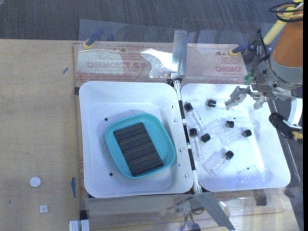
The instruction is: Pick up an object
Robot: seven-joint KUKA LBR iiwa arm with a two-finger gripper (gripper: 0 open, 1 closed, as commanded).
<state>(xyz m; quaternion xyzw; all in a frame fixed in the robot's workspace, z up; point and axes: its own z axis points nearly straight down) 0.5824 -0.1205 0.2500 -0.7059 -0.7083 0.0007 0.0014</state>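
Two white bins sit side by side. The left bin [91, 129] carries a teal tray [166, 143] with a dark ridged block [138, 148] in it. The right bin [274, 177] holds a scatter of clear vials with black caps. My gripper [237, 98] hangs over that bin's far edge; I cannot tell how wide it stands, and nothing is lifted yet. The nearest vial [219, 102] lies flat near the far edge, its long axis running across the bin, cap toward the left bin.
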